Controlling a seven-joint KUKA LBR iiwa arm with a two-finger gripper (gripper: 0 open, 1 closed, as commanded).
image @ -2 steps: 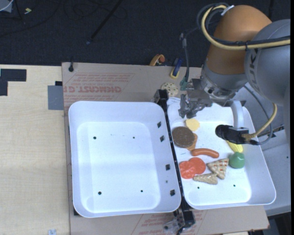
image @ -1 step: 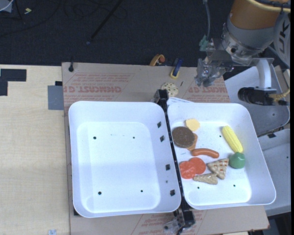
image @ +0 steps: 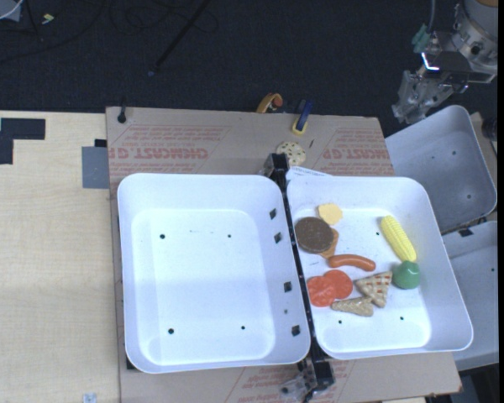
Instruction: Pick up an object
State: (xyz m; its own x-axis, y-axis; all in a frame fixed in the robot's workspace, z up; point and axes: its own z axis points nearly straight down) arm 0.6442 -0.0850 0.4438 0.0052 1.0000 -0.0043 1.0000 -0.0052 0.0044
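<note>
Cardboard covers your worktop [image: 193, 141]; in the right bin [image: 441, 309], corn [image: 397, 238] slants toward upper left beside the sausage [image: 350, 262]; jaws' state unclear.

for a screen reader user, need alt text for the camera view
Two white bins sit side by side on a bench; the right bin holds toy food: corn, sausage, brown patty, red slice. The arm's end effector is at upper right, away from both bins.
</note>
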